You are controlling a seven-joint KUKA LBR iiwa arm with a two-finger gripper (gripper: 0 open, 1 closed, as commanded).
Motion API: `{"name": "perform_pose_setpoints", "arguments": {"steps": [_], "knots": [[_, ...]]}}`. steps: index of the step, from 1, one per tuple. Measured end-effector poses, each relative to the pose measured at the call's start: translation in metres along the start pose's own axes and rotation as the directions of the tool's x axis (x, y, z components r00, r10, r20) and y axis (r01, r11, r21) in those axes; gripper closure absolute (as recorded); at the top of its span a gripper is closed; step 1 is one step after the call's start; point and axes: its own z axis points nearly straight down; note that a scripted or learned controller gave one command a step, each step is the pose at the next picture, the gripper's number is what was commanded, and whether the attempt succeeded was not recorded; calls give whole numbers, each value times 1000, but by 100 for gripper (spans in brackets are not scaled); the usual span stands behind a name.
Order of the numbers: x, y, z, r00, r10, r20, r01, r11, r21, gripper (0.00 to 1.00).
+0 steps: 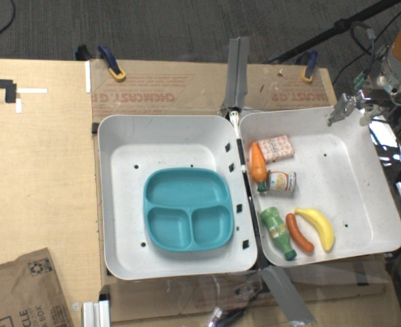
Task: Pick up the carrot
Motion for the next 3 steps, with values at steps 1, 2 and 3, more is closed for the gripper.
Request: {"name": "perform_pose_setpoints", "arguments": {"steps": [1,2,3], "knots": [[36,-14,27,973,230,0,-230,973,2,0],[90,-29,99,992,125,0,-125,992,2,0],[110,-40,115,980,200,0,-200,979,-34,0]]}}
